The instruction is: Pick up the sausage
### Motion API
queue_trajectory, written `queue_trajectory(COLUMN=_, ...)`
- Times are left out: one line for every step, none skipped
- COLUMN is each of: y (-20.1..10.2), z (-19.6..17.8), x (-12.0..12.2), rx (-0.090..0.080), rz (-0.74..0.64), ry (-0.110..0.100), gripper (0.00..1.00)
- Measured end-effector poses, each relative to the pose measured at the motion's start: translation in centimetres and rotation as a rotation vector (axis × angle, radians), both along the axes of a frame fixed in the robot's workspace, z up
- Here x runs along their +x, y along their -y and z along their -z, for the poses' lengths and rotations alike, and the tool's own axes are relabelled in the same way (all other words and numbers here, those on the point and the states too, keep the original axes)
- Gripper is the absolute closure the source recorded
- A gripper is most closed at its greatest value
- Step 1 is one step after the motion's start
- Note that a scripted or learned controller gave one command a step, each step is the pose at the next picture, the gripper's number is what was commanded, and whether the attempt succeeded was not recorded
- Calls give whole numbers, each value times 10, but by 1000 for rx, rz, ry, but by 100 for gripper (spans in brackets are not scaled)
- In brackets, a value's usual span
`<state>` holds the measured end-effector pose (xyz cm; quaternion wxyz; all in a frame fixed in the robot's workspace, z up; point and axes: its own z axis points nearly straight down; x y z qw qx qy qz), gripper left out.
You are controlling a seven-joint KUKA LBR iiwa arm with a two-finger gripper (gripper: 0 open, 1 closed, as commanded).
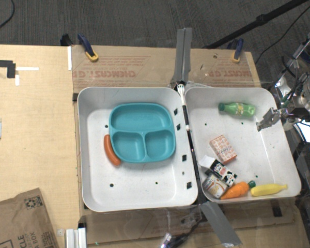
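Note:
The sausage [112, 150], orange-red and slightly curved, lies in the left bin [90, 138] against the left edge of a teal divided plate [143, 132]. My gripper [269, 119] hovers at the right rim of the right bin [279, 154], far from the sausage and to the right of a green bottle [236, 108]. I see nothing held in it.
The right bin holds a pink snack box [223, 149], a small black-and-white carton [218, 175], a carrot [236, 190] and a yellow banana [268, 189] along its near edge. A metal divider [184, 94] separates the bins.

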<state>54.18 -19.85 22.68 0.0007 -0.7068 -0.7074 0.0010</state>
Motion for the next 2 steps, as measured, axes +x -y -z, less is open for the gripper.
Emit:
queue_trajectory(y=-88, z=91, x=21, rx=0, rz=-54, ry=-1, gripper=0)
queue_trajectory(y=-47, z=131, x=-31, rx=0, rz=13, ry=7, gripper=0)
